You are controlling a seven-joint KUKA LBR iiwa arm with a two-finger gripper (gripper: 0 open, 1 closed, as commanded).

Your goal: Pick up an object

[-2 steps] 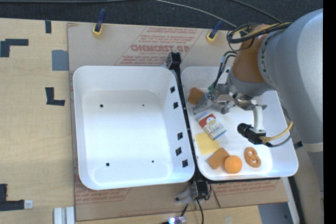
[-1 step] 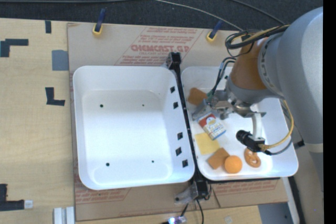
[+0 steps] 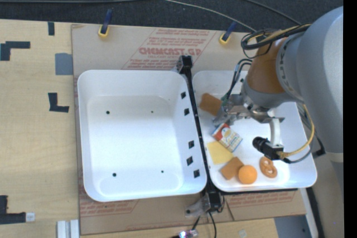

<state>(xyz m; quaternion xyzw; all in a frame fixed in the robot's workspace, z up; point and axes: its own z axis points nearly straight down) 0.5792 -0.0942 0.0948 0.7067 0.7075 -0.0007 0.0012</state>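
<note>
My gripper (image 3: 224, 116) hangs low in the right bin (image 3: 295, 175), near its left wall, and the grey arm with its orange band comes in from the right above it. Its fingers sit just over a red and white packet (image 3: 228, 137). A brown block (image 3: 210, 103) lies just to the gripper's upper left. Below the packet are a yellow wedge (image 3: 218, 152), a brown cylinder (image 3: 231, 168), an orange ball (image 3: 247, 174) and a small pretzel-like piece (image 3: 268, 167). Nothing shows between the fingers.
The left bin (image 3: 89, 120) stands beside the right one, with a black clip strip (image 3: 191, 120) along their shared wall. Both rest on a cardboard sheet (image 3: 162, 47) held by yellow clamps. A black cable runs across the dark floor behind.
</note>
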